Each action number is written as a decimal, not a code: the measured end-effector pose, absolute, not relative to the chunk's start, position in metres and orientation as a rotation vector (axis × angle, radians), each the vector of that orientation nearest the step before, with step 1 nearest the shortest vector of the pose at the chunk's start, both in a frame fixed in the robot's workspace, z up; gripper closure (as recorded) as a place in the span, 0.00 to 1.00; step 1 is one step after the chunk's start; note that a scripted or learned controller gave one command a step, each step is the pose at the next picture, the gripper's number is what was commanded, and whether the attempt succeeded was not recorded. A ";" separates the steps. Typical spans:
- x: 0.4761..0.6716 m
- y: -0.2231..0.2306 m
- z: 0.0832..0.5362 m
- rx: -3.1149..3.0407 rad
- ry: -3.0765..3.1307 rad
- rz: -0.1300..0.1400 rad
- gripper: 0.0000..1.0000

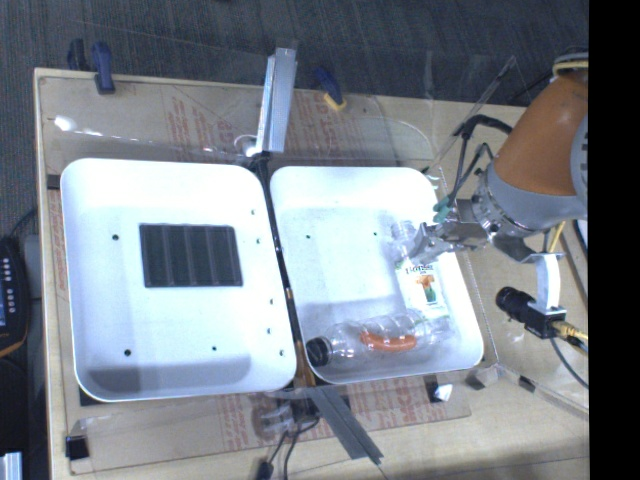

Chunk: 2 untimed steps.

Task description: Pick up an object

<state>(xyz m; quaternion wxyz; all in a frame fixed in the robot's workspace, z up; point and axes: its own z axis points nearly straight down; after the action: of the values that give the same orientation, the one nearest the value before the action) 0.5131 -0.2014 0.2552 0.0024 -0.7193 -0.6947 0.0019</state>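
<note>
Bench with two bins: right bin with bottle, carton; gripper state unclear.

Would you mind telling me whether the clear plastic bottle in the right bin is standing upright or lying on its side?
Lying on its side: the bottle stretches along the near wall of the right bin, dark cap pointing left.

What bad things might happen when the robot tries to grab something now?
The gripper sits above a clear, see-through item near the right bin's far wall; see-through things are slippery, so it might slide out. The white packet lies right beside it and could get bumped or pinched too. The clear bottle rests along the bin's near edge, so a nudge may roll it.
</note>
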 end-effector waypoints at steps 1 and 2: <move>0.513 -0.201 0.255 -2.256 -2.180 0.006 0.00; 0.544 -0.198 0.232 -2.110 -2.328 0.002 0.00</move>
<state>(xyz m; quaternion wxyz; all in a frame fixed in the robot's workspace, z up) 0.5441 -0.1978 0.2320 0.0000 -0.6715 -0.7410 0.0006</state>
